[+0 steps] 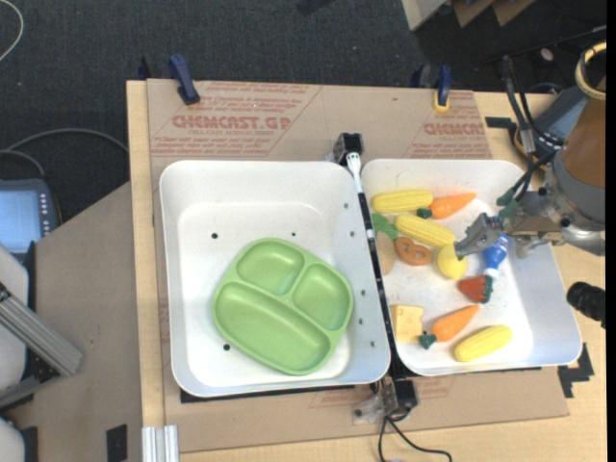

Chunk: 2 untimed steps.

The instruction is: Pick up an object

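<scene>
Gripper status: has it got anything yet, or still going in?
Done: the arm is over the right bin, with the gripper low among the toys by a lemon and a corn cob. In hand: nothing visibly between its fingers. Left: grasp and lift. The green plate sits in the left bin.

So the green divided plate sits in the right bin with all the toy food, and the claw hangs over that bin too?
Not quite. The camera view shows the green divided plate alone in the left bin. The toy food lies in the right bin, and the claw does hang over that bin.
</scene>
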### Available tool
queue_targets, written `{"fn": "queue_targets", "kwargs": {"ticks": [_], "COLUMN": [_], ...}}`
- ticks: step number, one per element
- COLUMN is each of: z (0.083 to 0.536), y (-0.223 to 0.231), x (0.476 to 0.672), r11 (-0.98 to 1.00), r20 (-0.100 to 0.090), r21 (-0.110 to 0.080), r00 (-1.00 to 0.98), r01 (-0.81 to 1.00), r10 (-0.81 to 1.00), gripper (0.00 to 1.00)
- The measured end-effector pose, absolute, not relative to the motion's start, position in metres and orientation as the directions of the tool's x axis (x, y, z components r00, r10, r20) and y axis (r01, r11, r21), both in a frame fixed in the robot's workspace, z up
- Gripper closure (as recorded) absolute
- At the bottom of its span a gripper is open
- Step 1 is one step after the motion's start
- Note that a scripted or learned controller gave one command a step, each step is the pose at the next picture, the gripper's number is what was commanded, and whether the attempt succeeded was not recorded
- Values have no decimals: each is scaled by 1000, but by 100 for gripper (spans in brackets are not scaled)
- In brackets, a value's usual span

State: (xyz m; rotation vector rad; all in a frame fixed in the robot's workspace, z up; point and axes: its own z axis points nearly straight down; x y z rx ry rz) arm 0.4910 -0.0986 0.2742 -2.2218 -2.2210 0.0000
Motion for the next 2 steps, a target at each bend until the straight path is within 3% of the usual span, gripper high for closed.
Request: {"fn": "queue_targets", "kwargs": {"ticks": [1,2], "z": [79,85], "y": [-167,-189], "x": [476,529], "r11": [-6,1], "r20": [1,-4], "r21": [-9,5], "r00": [6,-1], "r01": [1000,1000], "r10": [1000,1000], "gripper": [0,0]}}
